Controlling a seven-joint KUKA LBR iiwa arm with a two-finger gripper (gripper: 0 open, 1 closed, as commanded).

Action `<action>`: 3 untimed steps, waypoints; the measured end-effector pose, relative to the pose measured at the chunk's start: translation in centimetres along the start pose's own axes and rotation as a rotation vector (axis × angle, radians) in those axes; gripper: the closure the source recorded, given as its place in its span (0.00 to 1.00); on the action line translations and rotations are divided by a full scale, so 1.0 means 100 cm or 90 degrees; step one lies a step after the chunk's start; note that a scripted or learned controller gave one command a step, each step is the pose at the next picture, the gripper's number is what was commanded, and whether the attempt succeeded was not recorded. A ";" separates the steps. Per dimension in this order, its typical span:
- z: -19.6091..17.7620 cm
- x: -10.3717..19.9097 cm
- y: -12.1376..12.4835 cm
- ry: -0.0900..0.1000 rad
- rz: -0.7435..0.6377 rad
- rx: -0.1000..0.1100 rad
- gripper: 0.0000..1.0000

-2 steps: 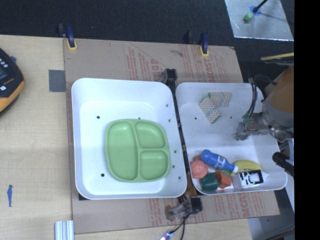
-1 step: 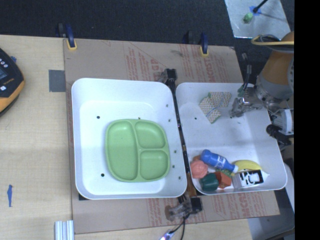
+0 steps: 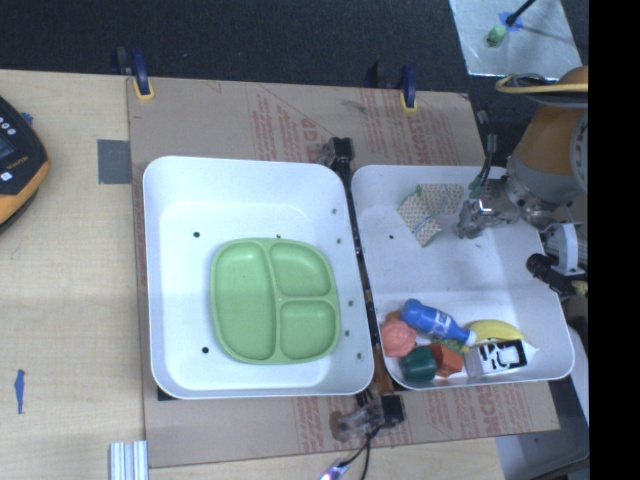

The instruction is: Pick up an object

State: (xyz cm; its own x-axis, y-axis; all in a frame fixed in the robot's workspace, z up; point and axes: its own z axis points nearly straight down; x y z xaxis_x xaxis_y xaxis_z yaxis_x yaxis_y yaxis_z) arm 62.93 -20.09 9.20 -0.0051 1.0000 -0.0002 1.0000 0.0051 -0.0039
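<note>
Right bin (image 3: 520, 278): the loose objects lie clustered at its near edge. A blue bottle (image 3: 436, 321) with a white cap lies tilted across the pile. Touching it on the left is a red-orange round piece (image 3: 398, 338). Below the bottle sits a dark green piece (image 3: 419, 365), with a small red piece (image 3: 451, 361) just beside it. A yellow banana (image 3: 496, 329) lies to the right of the bottle, above a black-and-white tag (image 3: 500, 355).

At the far end of the same bin lies a patterned grey pouch (image 3: 424, 211), well apart from the pile. The gripper (image 3: 474, 218) hangs just to the right of the pouch, low over the bin floor; whether it is open or closed cannot be told, and nothing is seen held in it. The arm (image 3: 545, 158) enters from the right.

Left bin (image 3: 170, 268): holds a green divided tray (image 3: 274, 300), lying flat near the middle.

Both bins rest on a brown board (image 3: 250, 118) clamped to the counter (image 3: 60, 298). A yellow-and-black device (image 3: 15, 163) lies at the counter's left edge.
</note>
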 end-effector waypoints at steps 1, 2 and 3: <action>-0.031 0.020 -0.042 0.000 0.001 -0.001 1.00; -0.068 0.067 -0.038 0.000 0.000 -0.001 1.00; -0.062 0.042 -0.085 0.000 0.001 0.000 1.00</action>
State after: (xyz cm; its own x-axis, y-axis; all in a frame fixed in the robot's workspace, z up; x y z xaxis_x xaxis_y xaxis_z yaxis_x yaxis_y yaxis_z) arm 54.44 -15.97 15.43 -0.0037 1.0000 -0.0008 1.0000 0.0037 -0.0039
